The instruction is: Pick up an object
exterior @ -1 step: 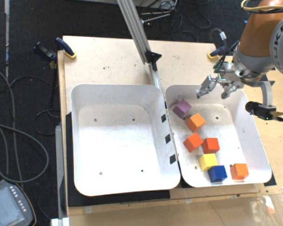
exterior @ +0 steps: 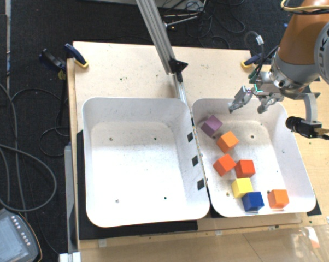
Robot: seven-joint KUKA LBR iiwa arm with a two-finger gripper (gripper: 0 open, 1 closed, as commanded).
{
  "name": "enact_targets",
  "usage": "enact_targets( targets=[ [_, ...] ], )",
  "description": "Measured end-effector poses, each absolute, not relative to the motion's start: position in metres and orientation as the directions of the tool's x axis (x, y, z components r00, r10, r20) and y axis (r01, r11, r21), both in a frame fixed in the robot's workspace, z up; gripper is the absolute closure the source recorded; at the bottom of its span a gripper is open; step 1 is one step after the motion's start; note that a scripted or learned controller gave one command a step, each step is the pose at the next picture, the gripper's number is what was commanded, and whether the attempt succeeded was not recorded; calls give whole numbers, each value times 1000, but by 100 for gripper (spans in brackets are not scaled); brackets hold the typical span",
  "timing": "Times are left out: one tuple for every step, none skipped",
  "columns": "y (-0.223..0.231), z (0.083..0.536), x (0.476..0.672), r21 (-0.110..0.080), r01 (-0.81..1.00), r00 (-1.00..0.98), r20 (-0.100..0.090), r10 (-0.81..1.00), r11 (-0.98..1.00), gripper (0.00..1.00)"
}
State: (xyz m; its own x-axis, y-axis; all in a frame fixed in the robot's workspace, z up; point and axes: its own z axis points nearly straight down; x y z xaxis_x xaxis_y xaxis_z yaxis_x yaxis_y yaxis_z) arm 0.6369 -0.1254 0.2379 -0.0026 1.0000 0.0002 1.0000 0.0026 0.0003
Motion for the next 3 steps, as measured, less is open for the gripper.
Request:
enact_targets(
  targets=[
    [-124, 174, 633, -6, 1000, 0, 0, 1000, 0, 0],
    [-129, 116, 634, -1, 1000, 1, 3, 1000, -1, 0],
    [-130, 116, 638, 13, 1000, -2, -2, 1000, 2, 0]
  ],
)
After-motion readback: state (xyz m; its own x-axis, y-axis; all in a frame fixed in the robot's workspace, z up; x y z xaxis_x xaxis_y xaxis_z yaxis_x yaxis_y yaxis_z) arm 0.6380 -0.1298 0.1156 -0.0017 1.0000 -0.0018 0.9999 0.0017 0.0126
